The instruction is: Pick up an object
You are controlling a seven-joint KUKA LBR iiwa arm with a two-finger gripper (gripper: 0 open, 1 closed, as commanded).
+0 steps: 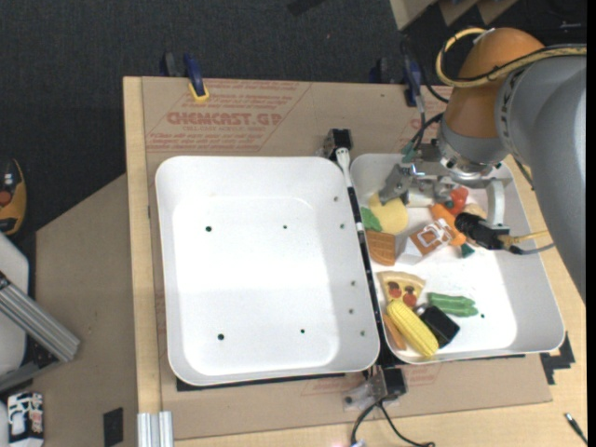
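Observation:
The right bin (521,324) holds several toy foods. A yellow round piece (392,215) and a green piece (372,220) lie by its left wall, above a brown toast slice (382,247). A brown and white square item (430,238) and an orange carrot-like piece (445,216) lie in the middle. Nearer the front are a pizza slice (401,288), a corn cob (412,330), a black block (440,325) and a green pod (453,304). My gripper (438,186) hangs low over the bin's far end, just above the carrot-like piece and the yellow piece; its body hides what is under it.
The left bin (251,268) lies beside the right one, sharing a dark middle rim (358,240). The grey arm (549,110) with its orange band (484,73) covers the far right corner. Clamps (196,87) sit on the board's far edge.

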